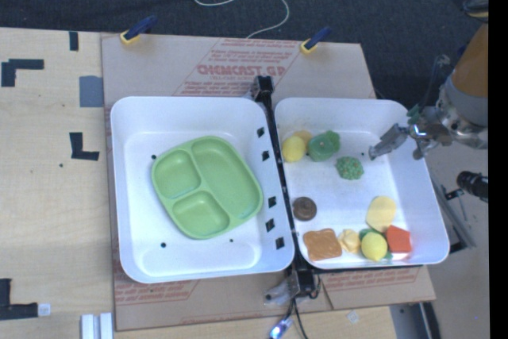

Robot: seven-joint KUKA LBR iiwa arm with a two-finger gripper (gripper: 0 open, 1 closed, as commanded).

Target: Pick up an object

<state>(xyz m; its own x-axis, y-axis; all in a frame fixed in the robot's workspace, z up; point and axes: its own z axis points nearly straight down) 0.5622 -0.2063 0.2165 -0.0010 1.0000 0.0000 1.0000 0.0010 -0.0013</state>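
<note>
The right bin (361, 109) holds several toy foods. A yellow lemon (294, 148) and a dark green lump (324, 144) lie at its far left, with a smaller green lump (349, 167) just beyond them. A brown disc (305, 208) sits near the divider. Along the near wall lie an orange toast slice (321, 244), a small yellow piece (349, 240), a yellow-green ball (374, 245) and a red block (398, 240). A pale yellow piece (382, 211) rests above them. My gripper (395, 152) hangs over the bin's right side, open, nothing between its fingers.
The left bin (131, 171) carries a green sectioned plate (206, 186). A black divider clip strip (274, 171) runs between the bins. Cardboard (238, 67) lies under both, held by two clamps at the back. A cable (238, 0) loops behind.
</note>
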